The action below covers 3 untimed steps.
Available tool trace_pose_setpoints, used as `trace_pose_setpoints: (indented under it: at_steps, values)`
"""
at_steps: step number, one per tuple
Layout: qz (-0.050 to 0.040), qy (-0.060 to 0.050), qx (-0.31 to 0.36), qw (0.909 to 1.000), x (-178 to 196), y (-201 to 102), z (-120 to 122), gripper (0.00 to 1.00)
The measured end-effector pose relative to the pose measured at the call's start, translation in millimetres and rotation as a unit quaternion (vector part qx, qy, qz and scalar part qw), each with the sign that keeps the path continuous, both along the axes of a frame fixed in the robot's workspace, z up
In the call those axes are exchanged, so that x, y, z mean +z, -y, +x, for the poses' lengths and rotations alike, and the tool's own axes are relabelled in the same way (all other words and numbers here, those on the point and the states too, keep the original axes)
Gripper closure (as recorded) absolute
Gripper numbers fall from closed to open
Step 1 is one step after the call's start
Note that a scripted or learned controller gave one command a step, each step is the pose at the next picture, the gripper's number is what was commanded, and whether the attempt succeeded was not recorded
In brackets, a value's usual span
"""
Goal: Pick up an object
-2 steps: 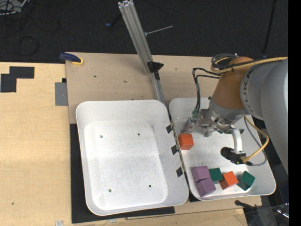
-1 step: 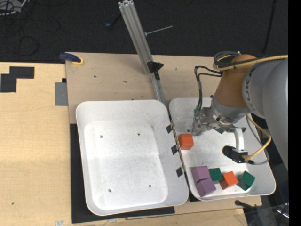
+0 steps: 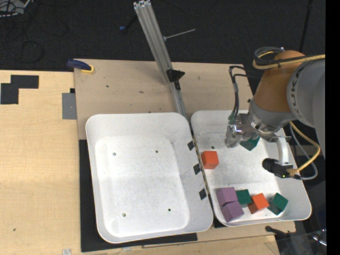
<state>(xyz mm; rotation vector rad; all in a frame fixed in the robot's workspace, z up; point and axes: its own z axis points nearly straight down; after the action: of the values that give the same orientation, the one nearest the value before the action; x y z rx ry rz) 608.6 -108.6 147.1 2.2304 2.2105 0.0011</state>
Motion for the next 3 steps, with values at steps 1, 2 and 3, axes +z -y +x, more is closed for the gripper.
trace_pose_setpoints:
  at_steps: [1,2,3]
  values:
    - [0.0003,0.0,0.001,1.0,44,0,-5,1.0]
    - [0.0003,-0.001,0.002,1.0,64,2,-5,1.0]
    - [0.0009,-0.001,0.006,1.0,58,-45,7,1.0]
